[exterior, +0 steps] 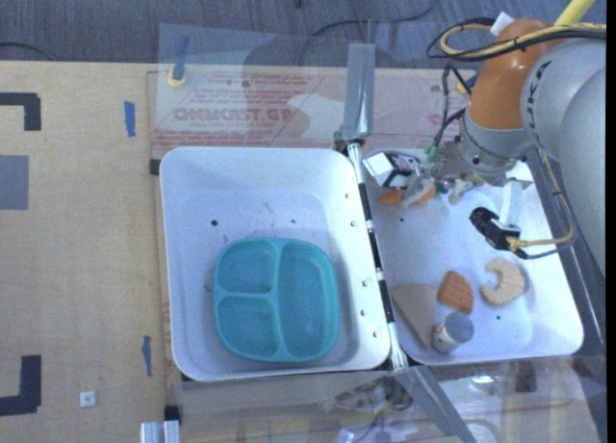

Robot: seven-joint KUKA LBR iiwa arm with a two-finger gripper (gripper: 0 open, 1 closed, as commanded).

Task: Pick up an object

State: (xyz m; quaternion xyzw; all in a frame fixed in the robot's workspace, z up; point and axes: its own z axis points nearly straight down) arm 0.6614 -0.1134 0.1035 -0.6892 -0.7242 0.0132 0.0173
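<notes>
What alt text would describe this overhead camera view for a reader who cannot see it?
A grey robot arm with an orange band reaches from the right, its pincer low at the back of the right white bin, which holds a few small objects. The left white bin holds a teal divided plate.

The bench (77,268), a pale wooden board, carries two shallow white bins side by side. The right bin (553,330) lies beneath the gripper (428,181); the left bin (188,191) adjoins it on the side away from the arm, their rims touching along a common edge. Behind both bins, beyond the gripper, a clear plastic sheet (241,94) with faint red lettering lies flat on the board. Far from the gripper, past the left bin, the board bears black tape corner marks (27,109), a grey square (12,181) and short blue tape strips (129,118).
</notes>
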